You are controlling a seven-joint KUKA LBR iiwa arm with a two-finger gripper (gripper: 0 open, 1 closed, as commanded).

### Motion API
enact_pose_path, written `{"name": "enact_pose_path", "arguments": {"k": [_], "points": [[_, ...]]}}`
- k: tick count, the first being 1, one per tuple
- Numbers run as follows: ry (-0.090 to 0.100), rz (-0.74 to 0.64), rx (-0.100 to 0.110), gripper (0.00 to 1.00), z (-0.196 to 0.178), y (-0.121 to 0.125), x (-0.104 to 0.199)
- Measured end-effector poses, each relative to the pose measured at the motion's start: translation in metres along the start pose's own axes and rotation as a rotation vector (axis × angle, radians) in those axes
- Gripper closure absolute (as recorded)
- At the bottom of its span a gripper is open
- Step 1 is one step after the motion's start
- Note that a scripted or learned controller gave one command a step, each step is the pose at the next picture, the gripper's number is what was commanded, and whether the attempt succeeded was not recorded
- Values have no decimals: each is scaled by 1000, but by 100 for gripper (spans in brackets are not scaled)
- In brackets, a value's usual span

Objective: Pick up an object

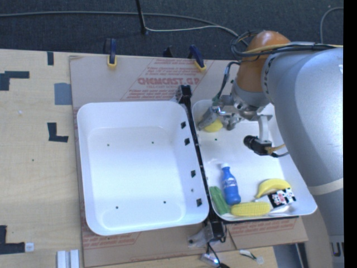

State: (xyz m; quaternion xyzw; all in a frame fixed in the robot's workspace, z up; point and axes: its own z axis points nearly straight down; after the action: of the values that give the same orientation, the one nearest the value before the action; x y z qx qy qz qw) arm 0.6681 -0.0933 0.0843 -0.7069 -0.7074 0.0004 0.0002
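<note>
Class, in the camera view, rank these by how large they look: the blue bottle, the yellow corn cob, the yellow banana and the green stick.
1. Blue plastic bottle and yellow corn cob: alike, too close to rank
2. Yellow curved banana
3. Green stick, thinnest, partly hidden behind the bottle

Even, fairly bright overhead light fills the scene. The left white bin point(134, 166) glares almost featureless, with soft grey shading along its inner walls. The huge grey arm point(312, 110) at right looks softly blurred, and the dark far floor stays dim.
</note>
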Motion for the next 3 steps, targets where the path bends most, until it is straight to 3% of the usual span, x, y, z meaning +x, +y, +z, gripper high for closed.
{"name": "enact_pose_path", "arguments": {"k": [2,3], "points": [[0,0,-1,0,-1,-13,-4],[-1,0,-1,100,-11,-12,-4]]}}
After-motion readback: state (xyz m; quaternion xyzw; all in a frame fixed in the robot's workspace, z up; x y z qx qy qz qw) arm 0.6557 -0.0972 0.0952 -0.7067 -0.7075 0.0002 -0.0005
